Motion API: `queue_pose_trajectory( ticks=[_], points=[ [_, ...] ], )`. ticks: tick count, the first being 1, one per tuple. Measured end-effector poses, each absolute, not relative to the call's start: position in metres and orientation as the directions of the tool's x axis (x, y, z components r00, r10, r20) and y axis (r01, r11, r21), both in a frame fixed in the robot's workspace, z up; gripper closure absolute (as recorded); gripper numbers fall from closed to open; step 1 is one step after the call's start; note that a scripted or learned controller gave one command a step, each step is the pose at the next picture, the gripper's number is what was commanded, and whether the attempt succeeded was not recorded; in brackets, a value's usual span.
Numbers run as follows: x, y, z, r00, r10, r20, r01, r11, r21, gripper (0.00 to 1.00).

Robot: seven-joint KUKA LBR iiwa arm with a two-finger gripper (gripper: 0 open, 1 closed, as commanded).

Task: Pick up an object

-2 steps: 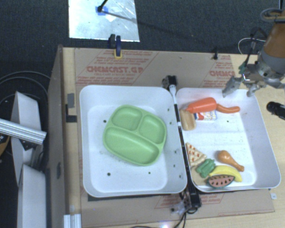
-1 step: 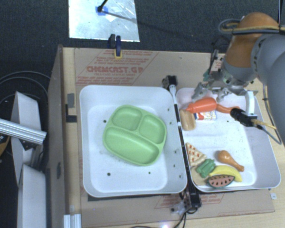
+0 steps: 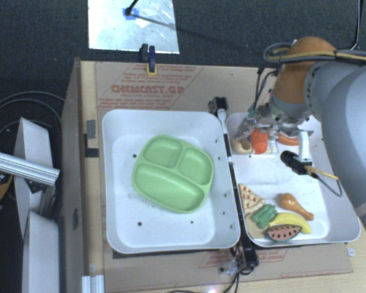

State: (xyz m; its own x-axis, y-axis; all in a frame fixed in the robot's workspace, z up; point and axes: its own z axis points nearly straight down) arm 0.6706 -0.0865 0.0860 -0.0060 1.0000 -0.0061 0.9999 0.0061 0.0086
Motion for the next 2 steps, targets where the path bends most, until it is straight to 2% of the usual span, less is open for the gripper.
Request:
queue_pose_trajectory(
  ticks=[1, 2],
  points=[
    [0.6742, -0.0866, 0.1029, -0.007, 1.0, -0.004, 1.0, 0.007, 0.02, 1.0],
    [0.6737, -0.0867, 0.102, -0.007, 1.0, -0.005, 1.0, 0.007, 0.018, 0.0]
  ],
)
